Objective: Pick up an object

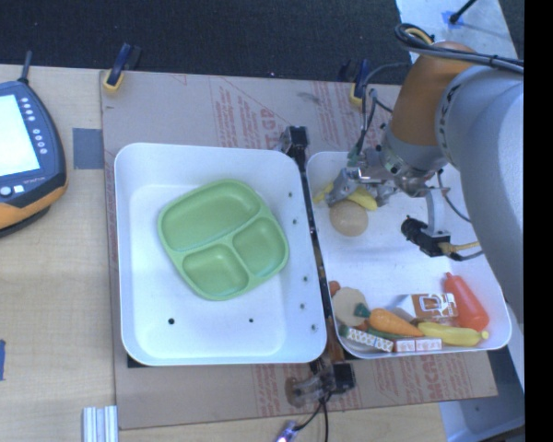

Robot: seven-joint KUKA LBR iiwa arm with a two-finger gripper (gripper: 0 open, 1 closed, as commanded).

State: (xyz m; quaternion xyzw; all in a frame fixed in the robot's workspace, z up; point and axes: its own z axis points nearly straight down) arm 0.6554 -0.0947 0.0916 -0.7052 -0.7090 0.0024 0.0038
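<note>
My gripper (361,191) hangs over the far left part of the right bin (401,265), right above a yellow banana-like piece (332,192) and a beige round egg-like object (348,219). The arm covers the fingertips. Along the right bin's near edge lie a carrot (392,320), a red bottle-shaped toy (467,304), a small brown-and-white box (432,306), a yellow piece (453,335) and a round pale disc (349,302).
The left bin (138,247) holds a green divided plate (223,238). A teach pendant (14,155) rests on the bench at far left. A black clamp (297,140) sits between the bins at the back. A black cable part (426,236) hangs over the right bin.
</note>
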